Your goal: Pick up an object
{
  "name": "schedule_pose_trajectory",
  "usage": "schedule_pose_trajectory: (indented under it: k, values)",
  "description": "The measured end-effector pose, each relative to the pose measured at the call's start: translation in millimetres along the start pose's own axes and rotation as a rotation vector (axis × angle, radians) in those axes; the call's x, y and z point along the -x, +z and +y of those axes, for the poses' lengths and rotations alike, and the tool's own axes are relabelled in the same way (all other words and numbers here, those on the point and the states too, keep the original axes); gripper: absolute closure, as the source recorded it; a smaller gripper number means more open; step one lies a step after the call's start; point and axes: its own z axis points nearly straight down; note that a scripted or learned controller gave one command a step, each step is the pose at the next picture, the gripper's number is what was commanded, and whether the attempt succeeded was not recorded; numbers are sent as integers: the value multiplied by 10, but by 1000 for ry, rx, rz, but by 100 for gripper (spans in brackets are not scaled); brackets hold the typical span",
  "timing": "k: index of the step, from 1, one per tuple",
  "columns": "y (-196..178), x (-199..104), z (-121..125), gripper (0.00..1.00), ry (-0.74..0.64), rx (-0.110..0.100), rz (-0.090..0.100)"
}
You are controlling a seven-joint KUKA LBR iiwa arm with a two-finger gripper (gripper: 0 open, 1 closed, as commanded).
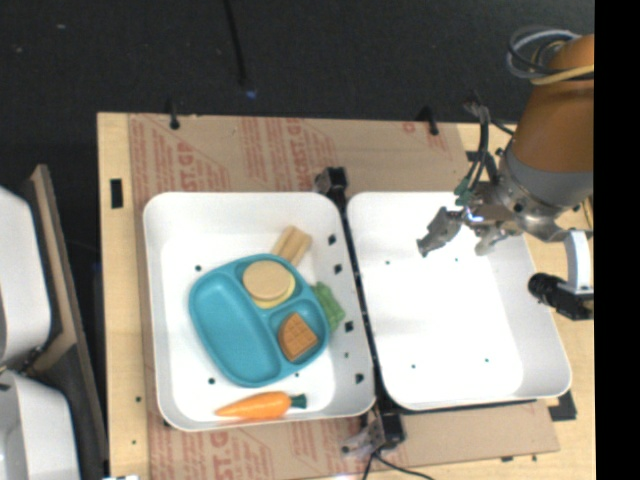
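The gripper (pixel 458 234) hovers over the right bin (pixel 500 368), jaws spread and holding nothing. Every object, including the carrot (pixel 262 405), lies leftward in the left bin (pixel 170 268).

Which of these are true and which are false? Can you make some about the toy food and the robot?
1. The carrot lies in the left bin. True.
2. The blue tray sits in the right bin. False: it sits in the left bin.
3. The gripper hangs over the right bin. True.
4. The carrot lies on the blue tray. False: it lies beside it, on the bin floor.
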Motion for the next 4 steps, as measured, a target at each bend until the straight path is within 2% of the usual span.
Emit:
schedule_pose_trajectory:
  k: [1, 2, 4]
  values:
    - [-28, 0, 8, 0, 0, 6, 0]
    - [588, -34, 38, 0, -1, 0, 0]
    - [1743, -32, 32, 0, 0, 0, 0]
